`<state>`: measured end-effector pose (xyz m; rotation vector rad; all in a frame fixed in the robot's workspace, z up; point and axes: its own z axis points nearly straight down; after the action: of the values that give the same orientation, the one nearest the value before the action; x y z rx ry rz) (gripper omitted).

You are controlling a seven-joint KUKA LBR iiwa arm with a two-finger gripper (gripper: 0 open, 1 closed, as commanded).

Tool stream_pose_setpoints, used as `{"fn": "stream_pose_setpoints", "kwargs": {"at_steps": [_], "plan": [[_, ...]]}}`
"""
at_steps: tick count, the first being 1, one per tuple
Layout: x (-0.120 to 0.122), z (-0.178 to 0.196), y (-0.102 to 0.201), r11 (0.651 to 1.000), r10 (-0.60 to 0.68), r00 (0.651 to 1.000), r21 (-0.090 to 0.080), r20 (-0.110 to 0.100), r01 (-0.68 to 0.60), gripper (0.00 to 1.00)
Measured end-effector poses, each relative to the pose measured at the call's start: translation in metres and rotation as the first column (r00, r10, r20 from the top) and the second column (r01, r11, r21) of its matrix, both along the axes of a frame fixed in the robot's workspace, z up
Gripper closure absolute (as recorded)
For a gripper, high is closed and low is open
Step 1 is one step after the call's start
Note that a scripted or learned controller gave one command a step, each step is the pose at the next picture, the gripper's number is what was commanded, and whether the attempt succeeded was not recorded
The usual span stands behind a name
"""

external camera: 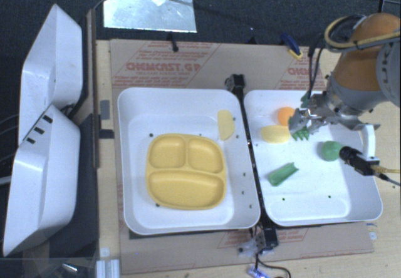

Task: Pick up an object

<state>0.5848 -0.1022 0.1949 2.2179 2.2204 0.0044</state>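
The two bins (188,98) are plain white; the tray (186,170) in the left one is pale yellow, and so is the small slice (226,124) near it; in the right bin lie an orange ball (285,114), a yellow lump (274,134), a green block (282,173) and a green ball (329,149); the arm (363,64) is grey with orange; the desk (169,64) is brown with red print.

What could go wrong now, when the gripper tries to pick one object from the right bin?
1. The gripper hovers where the orange ball and the yellow piece lie close together, so it may push one while closing on the other.
2. The ball looks round and could roll away.
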Motion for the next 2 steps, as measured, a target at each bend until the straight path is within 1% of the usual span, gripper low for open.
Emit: {"fn": "stream_pose_setpoints", "kwargs": {"at_steps": [1, 2], "plan": [[0.001, 0.031, 0.000, 1.000, 0.000, 1.000, 0.000, -0.001, 0.000, 1.00], [-0.009, 0.034, 0.055, 1.000, 0.004, 1.000, 0.002, -0.003, -0.004, 1.00]]}}
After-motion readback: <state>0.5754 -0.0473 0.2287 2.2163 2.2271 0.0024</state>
